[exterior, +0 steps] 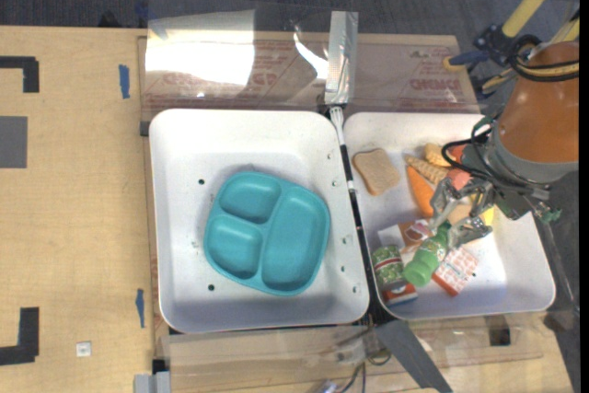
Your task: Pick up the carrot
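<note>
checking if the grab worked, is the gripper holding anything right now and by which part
Cannot be told. The gripper sits low in the right bin, just right of the carrot and above the green bottle, but clutter hides whether anything is in its grasp.

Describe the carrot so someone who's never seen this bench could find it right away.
Look at the right white bin, the one without the teal divided plate. In its upper middle, just right of the tan bread slice and left of the gripper, lies the carrot. It is the plain orange, tapering piece; the items below it are a green bottle and printed packets.
</note>
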Tool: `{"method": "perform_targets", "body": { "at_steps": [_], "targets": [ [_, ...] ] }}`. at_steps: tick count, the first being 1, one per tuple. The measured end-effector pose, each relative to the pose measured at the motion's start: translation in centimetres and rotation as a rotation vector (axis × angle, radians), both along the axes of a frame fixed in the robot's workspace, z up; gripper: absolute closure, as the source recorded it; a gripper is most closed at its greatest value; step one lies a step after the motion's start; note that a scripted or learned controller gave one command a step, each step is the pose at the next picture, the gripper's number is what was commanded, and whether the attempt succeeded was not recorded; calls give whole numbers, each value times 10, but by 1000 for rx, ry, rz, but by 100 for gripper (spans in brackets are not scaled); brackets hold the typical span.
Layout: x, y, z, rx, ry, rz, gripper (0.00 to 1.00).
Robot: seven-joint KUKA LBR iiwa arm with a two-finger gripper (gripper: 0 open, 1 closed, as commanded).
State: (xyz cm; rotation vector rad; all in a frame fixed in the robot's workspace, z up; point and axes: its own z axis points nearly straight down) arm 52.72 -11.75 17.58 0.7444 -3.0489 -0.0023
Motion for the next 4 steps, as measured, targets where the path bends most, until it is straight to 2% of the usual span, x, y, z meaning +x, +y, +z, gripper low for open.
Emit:
{"method": "perform_targets", "body": {
  "at_steps": [1, 2, 3, 4],
  "targets": [
    [35, 68, 56, 2, -15, 37, 100],
    [91, 56, 33, 2, -12, 380, 100],
    [82, 11, -78, 0, -13, 842, 100],
    [104, 33, 14, -2, -18, 657, 100]
  ]
}}
